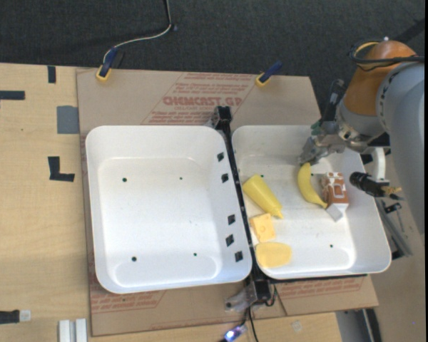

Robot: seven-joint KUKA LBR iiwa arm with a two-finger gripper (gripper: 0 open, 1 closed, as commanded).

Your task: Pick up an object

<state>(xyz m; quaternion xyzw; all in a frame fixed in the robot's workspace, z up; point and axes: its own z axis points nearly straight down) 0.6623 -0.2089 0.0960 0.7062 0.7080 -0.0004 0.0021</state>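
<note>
Camera view, and I'm looking down on both bins on the bench (28,191). The left bin (157,212) has a bare white floor. The right bin (357,262) carries everything: a banana (310,187) toward its far right part, a small brown-and-white packet (336,191) touching the banana's right side, a yellow cone-shaped piece (262,195) near the divider, a yellow cheese-like wedge (265,227) just below it, and a flat yellow oval (274,254) at the near edge.

Progress check: as far as I can judge, nothing is picked yet. Every object lies on the bin floor, none lifted, so the whole grasp and lift is left to do.

Now the pincer (319,147). My arm (396,112) comes in from the right with the orange band up top, and the pincer hangs low over the right bin's far side, just above the banana's upper tip. I cannot tell how far it is spread, and I see nothing pinched in it. The banana looks like the nearest candidate.
</note>
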